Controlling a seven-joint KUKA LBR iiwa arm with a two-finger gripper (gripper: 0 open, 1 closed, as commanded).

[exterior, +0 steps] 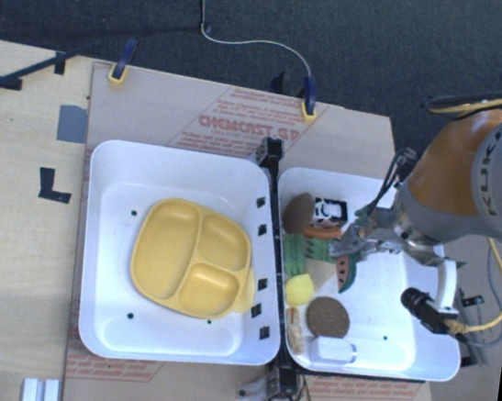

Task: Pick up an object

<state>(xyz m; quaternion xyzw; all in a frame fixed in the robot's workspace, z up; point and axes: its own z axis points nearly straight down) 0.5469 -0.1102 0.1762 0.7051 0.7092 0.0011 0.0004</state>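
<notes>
The right bin (396, 354) holds a cluster of small objects along its left side: a brown oval piece (299, 211), a black and white item (329, 211), an orange-red piece (319, 233), a green strip (294, 253), a watermelon slice (343, 274), a yellow ball (300, 290), a brown round cookie (328, 317) and a white block (335, 350). My gripper (354, 242) hangs low over the upper middle of this bin, right beside the orange-red piece and just above the watermelon slice. The grey arm with its orange band (450, 167) comes in from the right.
The left bin (109, 221) contains a yellow divided plate (189, 259). A black divider (269, 235) runs between the two bins. Both bins rest on a cardboard sheet (243, 124) clamped at the back. A black cable fitting (425, 310) hangs over the right bin's right side.
</notes>
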